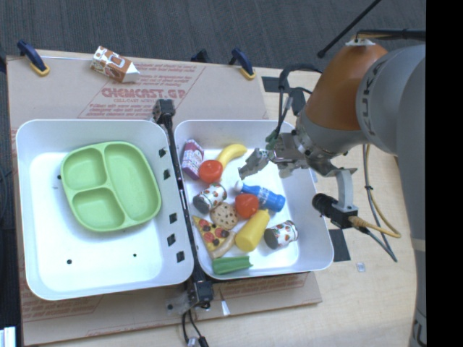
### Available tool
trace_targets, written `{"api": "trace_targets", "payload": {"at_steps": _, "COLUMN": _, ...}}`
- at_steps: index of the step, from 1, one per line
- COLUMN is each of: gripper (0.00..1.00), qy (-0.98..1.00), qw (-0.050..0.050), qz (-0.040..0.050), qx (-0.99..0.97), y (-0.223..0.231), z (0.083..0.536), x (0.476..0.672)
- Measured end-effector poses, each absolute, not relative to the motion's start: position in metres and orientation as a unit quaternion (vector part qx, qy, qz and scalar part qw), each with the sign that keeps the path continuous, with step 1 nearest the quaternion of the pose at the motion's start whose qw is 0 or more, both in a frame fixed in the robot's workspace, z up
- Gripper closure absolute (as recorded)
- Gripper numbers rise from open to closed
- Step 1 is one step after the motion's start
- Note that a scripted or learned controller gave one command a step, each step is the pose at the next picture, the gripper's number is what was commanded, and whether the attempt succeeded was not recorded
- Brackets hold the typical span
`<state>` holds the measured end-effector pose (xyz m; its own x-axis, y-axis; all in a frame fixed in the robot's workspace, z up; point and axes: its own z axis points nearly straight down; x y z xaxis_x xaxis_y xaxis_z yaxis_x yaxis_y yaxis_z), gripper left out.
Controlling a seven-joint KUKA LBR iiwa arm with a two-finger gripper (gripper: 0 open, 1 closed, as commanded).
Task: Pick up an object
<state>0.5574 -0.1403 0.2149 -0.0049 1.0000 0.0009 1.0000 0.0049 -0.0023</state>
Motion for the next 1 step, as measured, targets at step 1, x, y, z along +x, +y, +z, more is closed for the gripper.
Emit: {"api": "trace_targets", "payload": {"at_steps": 1, "gripper": 0.0, "qy": -0.709, "qw": 0.001, "qz": 0.0005, "qx": -0.705, "y": -0.1403, "z": 0.2148, "x": 0.5573}}
